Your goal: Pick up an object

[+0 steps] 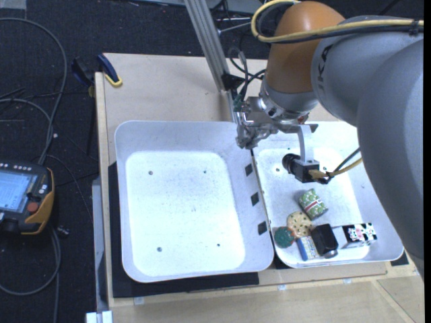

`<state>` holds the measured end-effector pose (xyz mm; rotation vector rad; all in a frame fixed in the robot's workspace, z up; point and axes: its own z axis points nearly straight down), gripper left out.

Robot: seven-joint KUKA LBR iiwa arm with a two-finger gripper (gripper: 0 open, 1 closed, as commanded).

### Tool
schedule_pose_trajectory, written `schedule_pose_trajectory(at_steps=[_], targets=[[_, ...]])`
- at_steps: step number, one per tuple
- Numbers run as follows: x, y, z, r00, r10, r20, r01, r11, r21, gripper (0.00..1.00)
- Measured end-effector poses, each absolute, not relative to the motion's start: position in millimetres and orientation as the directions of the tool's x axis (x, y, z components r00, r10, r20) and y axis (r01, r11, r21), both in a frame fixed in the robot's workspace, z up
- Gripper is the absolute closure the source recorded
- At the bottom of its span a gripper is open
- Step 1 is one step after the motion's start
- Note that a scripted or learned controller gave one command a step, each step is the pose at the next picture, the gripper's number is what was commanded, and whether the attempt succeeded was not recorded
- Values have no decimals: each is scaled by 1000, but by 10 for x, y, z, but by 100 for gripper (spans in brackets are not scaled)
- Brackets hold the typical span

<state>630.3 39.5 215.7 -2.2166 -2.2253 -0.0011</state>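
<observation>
1. Camera view, gripper: the gripper [250,136] hangs over the top-left corner of the right bin [340,150], close to the divide between the two bins. Whether it is open or closed cannot be told at this angle. Nothing is visible in its grasp.
2. Camera view, candidate objects: all lie clustered in the near part of the right bin.
   - Green patterned block [312,203]: judged light and rigid; grip across its short sides.
   - Tan speckled piece [299,224]: probably light, possibly soft.
   - Green round disc [283,237]: flat and low, likely hard to pinch.
   - Black block [324,239]: touches a blue item [306,249]; probably stiff.
   - Black-and-white spotted box [359,234]: lies just beside the near-right rim; judged light, stiff.
3. Camera view, surface: the bin floor is smooth white plastic, so objects may slide when nudged.
4. Camera view, room: the green patterned block stands most apart. The left bin [135,140] adjoins. A teach pendant [20,197] sits on the floor.
</observation>
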Motion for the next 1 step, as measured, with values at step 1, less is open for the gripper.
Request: schedule_pose_trajectory(at_steps=[1], targets=[[6173, 876, 2336, -4, 1000, 1, 1000, 4, 1, 100]])
